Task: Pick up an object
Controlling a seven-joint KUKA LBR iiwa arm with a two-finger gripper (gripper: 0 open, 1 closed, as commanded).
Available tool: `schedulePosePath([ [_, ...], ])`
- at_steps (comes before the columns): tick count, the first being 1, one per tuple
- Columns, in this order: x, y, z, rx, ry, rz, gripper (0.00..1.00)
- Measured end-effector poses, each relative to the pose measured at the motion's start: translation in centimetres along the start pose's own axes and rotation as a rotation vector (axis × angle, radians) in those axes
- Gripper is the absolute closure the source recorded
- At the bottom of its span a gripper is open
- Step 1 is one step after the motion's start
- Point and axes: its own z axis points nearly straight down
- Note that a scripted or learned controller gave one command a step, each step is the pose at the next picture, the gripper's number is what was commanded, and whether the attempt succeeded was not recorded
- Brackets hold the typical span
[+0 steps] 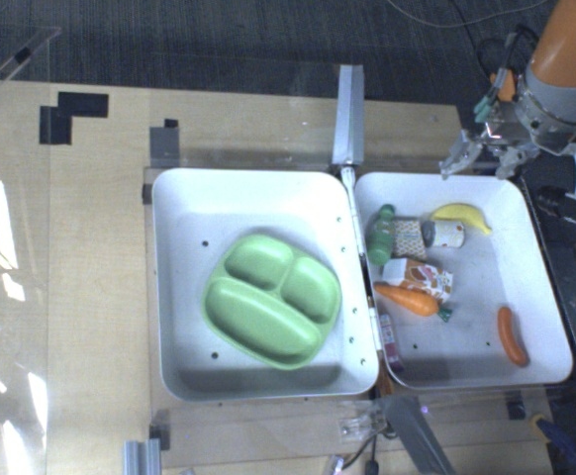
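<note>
The grey arm with its orange band comes in from the right, and its two-finger gripper (481, 158) hangs over the far rim of the right-hand shallow white bin (543, 295), with the jaws spread apart and nothing between them. The things to choose from all lie in that bin: a yellow banana (463, 217) nearest the jaws, just inward from the rim, with its long axis running roughly across the bin from left to right; a small white cylindrical can (444, 233) touching or just beside it; a green bottle (380, 234) along the left wall; a printed snack packet (428, 279); an orange carrot (409, 301) lying slantwise; and a red sausage (512, 335) well apart near the right wall. The left-hand white bin (174, 295) holds a green divided plastic tray (272, 298). The banana looks the likeliest target, a short way down and toward the camera from the jaws, which would best close across its narrow width.
</note>
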Motion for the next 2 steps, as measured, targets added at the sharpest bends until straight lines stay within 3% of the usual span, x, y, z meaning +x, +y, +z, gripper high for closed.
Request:
schedulePosePath([
  [1, -6.1, -2.6, 7.5, 0.001, -0.001, -0.042, 0.0],
  [2, -7.0, -2.2, 15.1, -0.004, -0.001, -0.113, 0.0],
])
